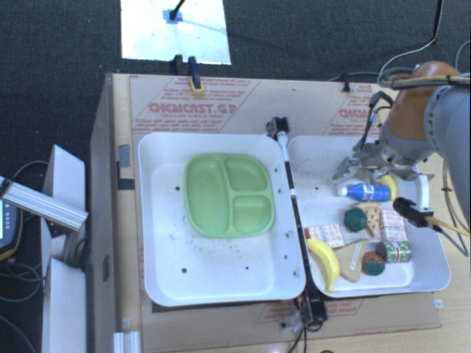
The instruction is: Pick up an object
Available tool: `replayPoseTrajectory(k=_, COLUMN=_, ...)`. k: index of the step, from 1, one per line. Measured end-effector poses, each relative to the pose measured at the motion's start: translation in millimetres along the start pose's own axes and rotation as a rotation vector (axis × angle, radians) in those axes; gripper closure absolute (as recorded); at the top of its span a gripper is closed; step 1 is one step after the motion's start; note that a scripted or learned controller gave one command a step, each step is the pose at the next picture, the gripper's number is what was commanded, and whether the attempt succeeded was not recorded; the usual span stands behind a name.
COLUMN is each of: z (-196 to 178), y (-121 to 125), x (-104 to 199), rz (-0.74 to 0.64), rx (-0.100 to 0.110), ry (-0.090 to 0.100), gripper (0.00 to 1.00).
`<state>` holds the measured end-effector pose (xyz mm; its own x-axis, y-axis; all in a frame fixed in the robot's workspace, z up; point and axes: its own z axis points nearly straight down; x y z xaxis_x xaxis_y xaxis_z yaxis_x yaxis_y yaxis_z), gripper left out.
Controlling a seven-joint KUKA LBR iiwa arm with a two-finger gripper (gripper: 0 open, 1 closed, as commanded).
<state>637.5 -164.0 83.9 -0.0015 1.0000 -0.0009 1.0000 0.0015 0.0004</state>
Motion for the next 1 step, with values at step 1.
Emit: replayPoseTrajectory(k=1, z=-0.5, y=-50.1, x=20.2, rz=0.001, rx=-0.001, ry=0.001, gripper=0.00)
